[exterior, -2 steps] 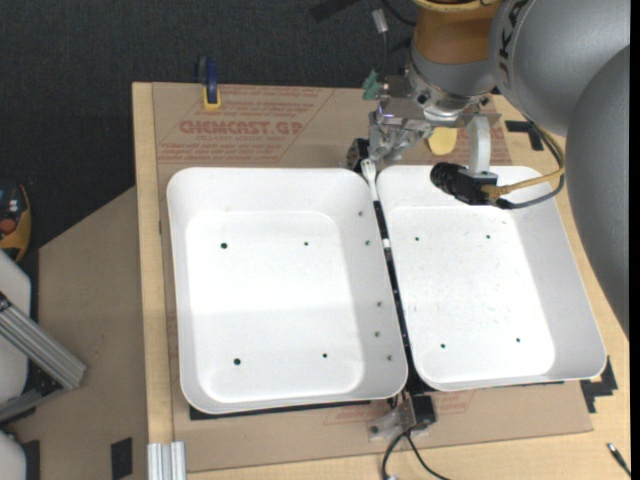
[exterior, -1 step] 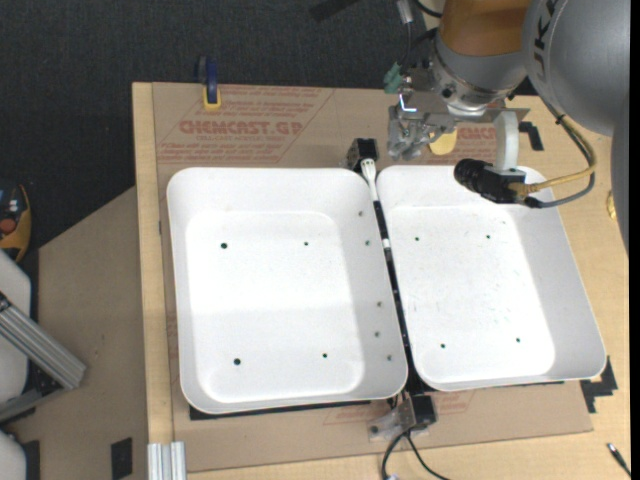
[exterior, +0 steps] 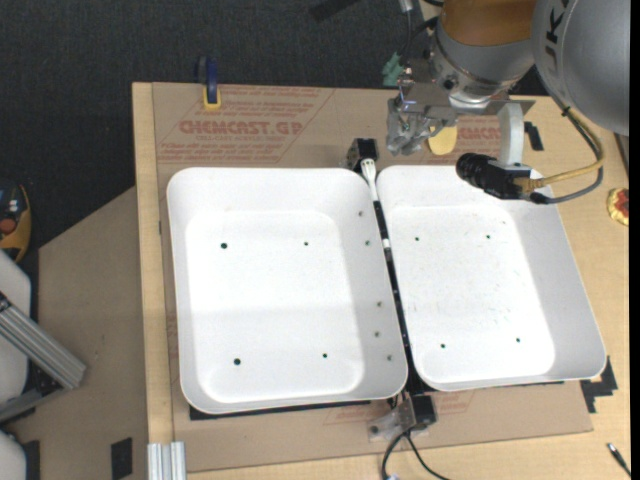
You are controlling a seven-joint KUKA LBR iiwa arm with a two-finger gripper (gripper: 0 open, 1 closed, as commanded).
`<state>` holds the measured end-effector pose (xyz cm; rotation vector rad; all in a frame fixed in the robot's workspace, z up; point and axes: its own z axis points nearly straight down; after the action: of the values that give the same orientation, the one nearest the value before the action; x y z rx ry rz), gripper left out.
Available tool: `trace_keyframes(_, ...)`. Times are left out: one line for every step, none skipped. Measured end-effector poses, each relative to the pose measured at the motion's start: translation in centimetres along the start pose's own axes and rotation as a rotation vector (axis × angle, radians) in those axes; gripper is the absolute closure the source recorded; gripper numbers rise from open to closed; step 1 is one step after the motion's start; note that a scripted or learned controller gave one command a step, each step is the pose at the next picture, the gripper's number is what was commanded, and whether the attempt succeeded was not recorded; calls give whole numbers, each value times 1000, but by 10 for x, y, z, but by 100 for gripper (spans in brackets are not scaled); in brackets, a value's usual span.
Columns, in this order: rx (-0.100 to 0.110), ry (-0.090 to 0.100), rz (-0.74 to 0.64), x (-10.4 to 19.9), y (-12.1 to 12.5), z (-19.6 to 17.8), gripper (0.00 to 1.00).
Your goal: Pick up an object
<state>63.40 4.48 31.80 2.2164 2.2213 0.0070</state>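
Observation:
My gripper (exterior: 410, 136) hangs above the back edge of the bench, just beyond the far left corner of the right bin (exterior: 520, 298). Right beside it, on its right, a small pale yellow object (exterior: 442, 140) shows; I cannot tell whether it is held or lies on the board behind. The grey arm with its orange band (exterior: 490, 13) comes down from the top right. The left bin (exterior: 265, 298) shows its white floor with a few dark dots.
A black cylinder with a yellow cable (exterior: 492, 175) sticks out over the right bin's back rim. A brown cardboard sheet (exterior: 250, 118) lies under both bins. A blue and yellow clamp (exterior: 209, 80) sits at its far left edge. Black clips join the bins along the middle.

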Motion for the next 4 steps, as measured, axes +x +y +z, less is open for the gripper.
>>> trace_keyframes(-2,-8,13,-115,4,-44,100)
trace_keyframes(14,0,0,-93,32,35,100)
trace_keyframes(2,-1,1,-90,14,1,100)
trace_keyframes(-1,-1,3,-95,-10,-37,100)
